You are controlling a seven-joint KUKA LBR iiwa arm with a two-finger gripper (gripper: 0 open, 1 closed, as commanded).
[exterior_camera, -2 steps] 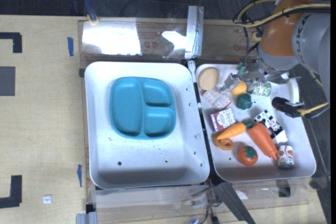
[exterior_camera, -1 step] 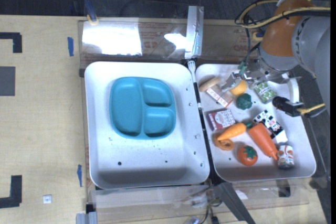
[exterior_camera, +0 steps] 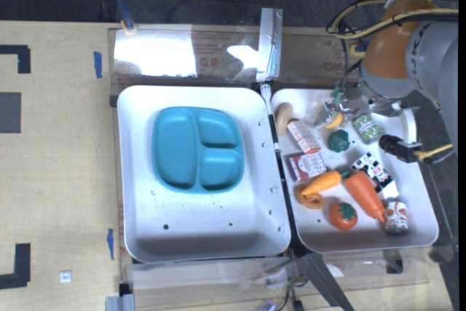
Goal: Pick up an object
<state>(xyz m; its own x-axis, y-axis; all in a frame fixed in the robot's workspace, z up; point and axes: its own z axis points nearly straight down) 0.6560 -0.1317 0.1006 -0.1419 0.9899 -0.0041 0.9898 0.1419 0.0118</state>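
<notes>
whether the gripper (exterior_camera: 342, 111) is parted cannot be told; a neighbour could be nudged aside, since the toys (exterior_camera: 342, 189) are crowded together

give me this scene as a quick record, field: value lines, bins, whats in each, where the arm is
left bin: holds a blue divided tray
right bin: holds mixed toy food
items in right bin: two carrots, tomato, small can, black-and-white carton, green round piece, red-and-white packet
arm: over the right bin's far right corner
gripper: low among the items at the bin's far side; nothing seen held
</notes>
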